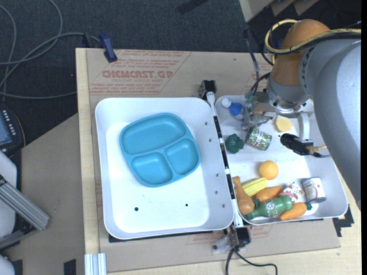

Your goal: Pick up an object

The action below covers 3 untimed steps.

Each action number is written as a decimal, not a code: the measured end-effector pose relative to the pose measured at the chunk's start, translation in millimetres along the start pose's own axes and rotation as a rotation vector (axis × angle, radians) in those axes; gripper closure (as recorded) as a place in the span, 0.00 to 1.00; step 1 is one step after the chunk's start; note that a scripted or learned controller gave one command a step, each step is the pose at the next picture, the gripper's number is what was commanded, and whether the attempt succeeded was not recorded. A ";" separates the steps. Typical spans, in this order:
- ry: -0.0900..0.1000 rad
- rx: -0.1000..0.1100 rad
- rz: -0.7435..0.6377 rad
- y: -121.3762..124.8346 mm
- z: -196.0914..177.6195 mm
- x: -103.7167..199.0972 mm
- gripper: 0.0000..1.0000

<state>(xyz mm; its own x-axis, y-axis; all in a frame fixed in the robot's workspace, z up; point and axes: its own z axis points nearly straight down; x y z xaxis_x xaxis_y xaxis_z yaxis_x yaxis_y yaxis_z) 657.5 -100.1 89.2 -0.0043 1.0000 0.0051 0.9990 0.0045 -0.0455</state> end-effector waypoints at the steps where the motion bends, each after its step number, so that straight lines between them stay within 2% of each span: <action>1: -0.008 -0.041 0.014 -52.3 6.6 -95.1 1.00; 2: -0.005 -0.045 0.004 -48.6 6.2 -87.6 0.00; 3: -0.001 -0.040 0.003 -99.4 9.4 -41.8 0.00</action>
<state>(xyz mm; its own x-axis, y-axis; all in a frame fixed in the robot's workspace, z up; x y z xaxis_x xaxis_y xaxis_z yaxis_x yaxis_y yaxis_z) 558.0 -142.3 84.2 -0.0009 1.0000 0.0038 1.0000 0.0010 -0.0058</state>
